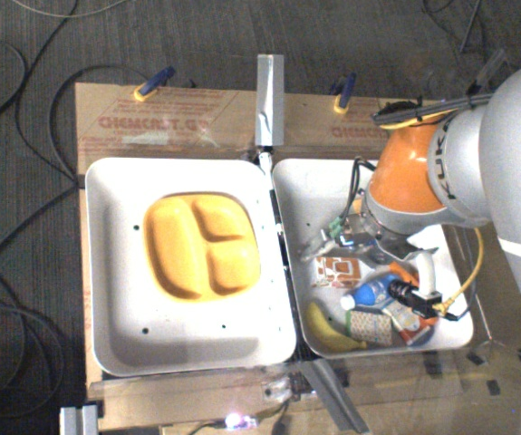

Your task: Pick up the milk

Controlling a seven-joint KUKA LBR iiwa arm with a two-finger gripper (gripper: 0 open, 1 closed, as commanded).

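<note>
Evidently blue with a white cap, the milk (367, 294) lies near the banana (327, 328).

Yellow tray (202, 246), white bins (115, 270)

We can make out faded red print on the brown cardboard sheet (183, 120) under the two bins, reading roughly "CHEMCAT", though its last letters are uncertain; a second red word near the right clamp is too blurred. Dark letters on the arm's orange band (414, 175) appear partly, unreadable.
</note>
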